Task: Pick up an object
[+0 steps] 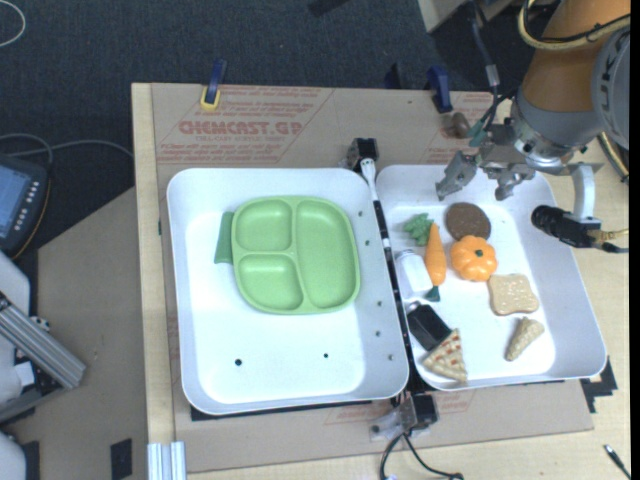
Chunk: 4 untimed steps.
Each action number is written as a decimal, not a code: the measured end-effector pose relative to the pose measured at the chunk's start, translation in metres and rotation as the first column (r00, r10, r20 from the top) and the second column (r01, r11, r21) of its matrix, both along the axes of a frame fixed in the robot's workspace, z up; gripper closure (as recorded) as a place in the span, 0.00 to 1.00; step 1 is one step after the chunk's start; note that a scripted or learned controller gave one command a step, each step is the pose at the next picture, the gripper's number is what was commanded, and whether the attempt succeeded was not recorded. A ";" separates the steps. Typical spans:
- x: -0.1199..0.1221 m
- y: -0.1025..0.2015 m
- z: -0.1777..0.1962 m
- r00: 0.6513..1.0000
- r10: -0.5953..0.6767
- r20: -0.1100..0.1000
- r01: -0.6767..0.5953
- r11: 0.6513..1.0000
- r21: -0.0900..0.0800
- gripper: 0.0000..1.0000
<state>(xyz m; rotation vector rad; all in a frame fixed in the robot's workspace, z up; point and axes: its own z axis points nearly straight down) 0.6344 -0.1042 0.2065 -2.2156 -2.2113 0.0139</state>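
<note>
We are hovering the gripper [478,179], fingers apart and empty, above the right bin [575,298]; we should be centring over the brown patty [467,220] before descending.

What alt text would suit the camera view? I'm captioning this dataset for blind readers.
A grey robot arm's open claw hovers over the far end of the right bin, just above a brown patty, with toy foods nearby: carrot, pumpkin, bread slice, pizza slice. The left bin holds a green divided plate.
</note>
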 end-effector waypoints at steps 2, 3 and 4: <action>0.012 -0.001 -0.044 1.000 0.003 0.008 -0.003 1.000 -0.001 0.00; 0.010 0.003 -0.107 1.000 0.003 0.007 -0.003 1.000 0.000 0.00; 0.014 0.003 -0.116 1.000 0.002 0.026 -0.002 1.000 -0.002 0.00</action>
